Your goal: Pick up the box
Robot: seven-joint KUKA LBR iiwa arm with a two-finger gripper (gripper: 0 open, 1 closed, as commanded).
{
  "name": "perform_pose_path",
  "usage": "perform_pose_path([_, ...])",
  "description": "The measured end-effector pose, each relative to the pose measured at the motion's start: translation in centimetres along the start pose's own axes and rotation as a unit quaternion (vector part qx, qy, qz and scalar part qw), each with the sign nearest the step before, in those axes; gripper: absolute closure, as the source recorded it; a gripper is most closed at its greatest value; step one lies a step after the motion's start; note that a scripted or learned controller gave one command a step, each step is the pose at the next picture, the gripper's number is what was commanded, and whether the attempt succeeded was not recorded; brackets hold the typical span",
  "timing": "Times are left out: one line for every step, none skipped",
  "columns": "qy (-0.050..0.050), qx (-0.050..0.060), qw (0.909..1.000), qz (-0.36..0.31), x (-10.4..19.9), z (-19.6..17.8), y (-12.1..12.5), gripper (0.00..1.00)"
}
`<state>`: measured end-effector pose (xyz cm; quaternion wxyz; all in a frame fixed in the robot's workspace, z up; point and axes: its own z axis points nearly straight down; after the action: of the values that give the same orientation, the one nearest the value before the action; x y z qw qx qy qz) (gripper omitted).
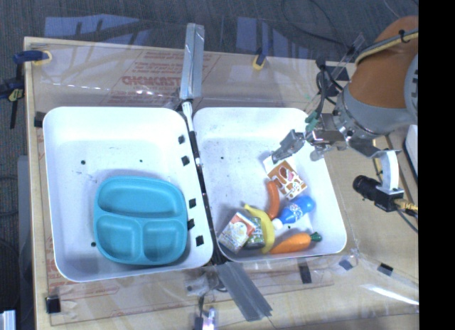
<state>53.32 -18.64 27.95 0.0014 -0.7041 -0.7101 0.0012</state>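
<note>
Box [287, 180] sits tilted in the right bin [234, 126] — long axis running upper-left to lower-right. End effector [288, 146] hovers just above it — can't tell its state.

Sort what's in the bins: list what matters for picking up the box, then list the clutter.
For the job:
- box, orange and white, in the right bin
- gripper, just above that box

Just lying about:
- small carton
- banana
- carrot
- blue bottle
- orange sausage-shaped toy
- blue divided tray, in the left bin
</note>
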Motion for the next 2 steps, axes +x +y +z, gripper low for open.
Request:
perform_pose_path([0.000, 0.001, 0.9939, 0.110, 1.5, 12.8, 0.4, 0.00])
perform_pose_path([0.001, 0.001, 0.9872, 0.159, 2.2, 15.2, 1.4, 0.00])
